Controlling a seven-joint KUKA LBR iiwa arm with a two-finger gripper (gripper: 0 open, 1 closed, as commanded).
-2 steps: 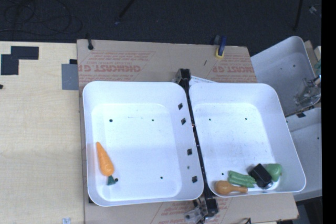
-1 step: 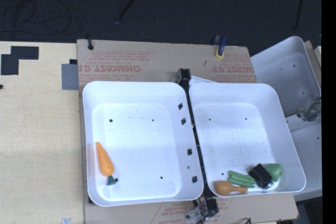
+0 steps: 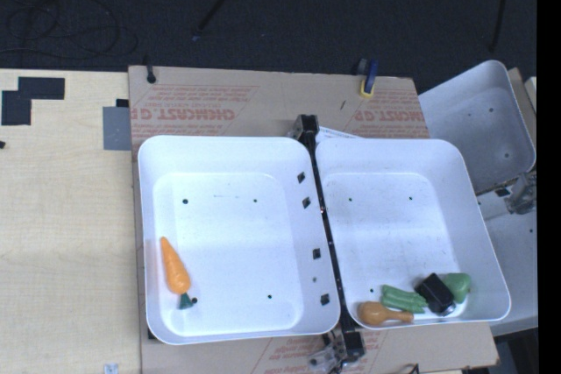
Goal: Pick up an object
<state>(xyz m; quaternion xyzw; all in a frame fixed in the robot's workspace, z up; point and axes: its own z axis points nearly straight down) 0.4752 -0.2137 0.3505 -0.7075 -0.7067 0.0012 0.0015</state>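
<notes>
Carrot (image 3: pixel 174 267) near left bin's (image 3: pixel 224 151) front-left corner; green bean (image 3: pixel 404 299), black block (image 3: pixel 436 292), tan gourd (image 3: pixel 384 314) clustered at right bin's (image 3: pixel 394 151) front-right corner

A light wooden bench (image 3: pixel 61 223) carries a sheet of printed brown cardboard (image 3: pixel 228 105), on which two shallow white bins sit side by side, the left bin (image 3: pixel 228 162) touching the right bin (image 3: pixel 394 158).

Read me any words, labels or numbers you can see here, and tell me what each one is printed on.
"CHEMCAST GP", red print seen upside down, on the brown board behind the left bin.
The same red print, partly hidden, behind the right bin.
Red print on the board's front edge: too cropped to read.
</notes>
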